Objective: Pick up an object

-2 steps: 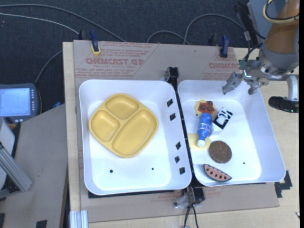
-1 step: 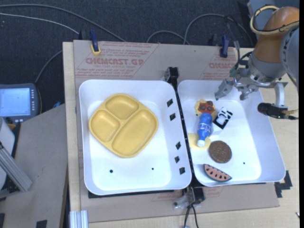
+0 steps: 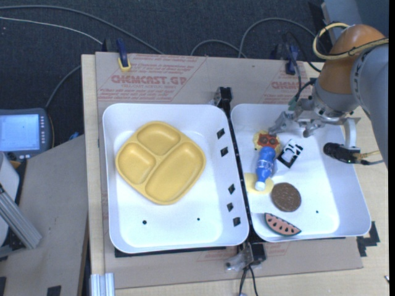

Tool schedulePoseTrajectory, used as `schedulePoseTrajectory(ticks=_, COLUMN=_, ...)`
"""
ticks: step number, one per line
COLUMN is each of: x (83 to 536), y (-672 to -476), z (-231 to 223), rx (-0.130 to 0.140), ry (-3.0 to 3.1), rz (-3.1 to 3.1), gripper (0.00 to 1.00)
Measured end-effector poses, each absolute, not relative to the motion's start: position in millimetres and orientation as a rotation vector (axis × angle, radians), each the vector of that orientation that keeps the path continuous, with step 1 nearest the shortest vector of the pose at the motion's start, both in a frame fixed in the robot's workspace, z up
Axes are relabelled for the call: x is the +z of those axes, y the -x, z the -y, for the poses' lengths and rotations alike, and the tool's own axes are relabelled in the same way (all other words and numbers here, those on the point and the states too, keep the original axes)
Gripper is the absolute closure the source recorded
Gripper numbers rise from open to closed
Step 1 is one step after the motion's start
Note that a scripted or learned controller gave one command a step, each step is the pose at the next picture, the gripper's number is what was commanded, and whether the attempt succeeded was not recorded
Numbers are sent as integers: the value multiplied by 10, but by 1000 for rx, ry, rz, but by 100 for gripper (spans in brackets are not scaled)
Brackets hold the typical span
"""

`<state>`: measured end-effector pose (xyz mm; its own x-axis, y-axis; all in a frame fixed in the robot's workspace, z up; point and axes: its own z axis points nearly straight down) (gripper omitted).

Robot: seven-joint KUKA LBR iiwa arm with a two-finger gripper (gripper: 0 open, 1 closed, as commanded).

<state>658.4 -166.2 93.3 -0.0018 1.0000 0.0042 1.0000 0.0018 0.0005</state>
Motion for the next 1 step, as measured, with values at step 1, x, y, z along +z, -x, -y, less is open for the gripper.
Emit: schedulePoseTrajectory(ticks=1, x=1103, y=-6616, z=1659, rx=-15, ry=2221, rz=2230, gripper=100)
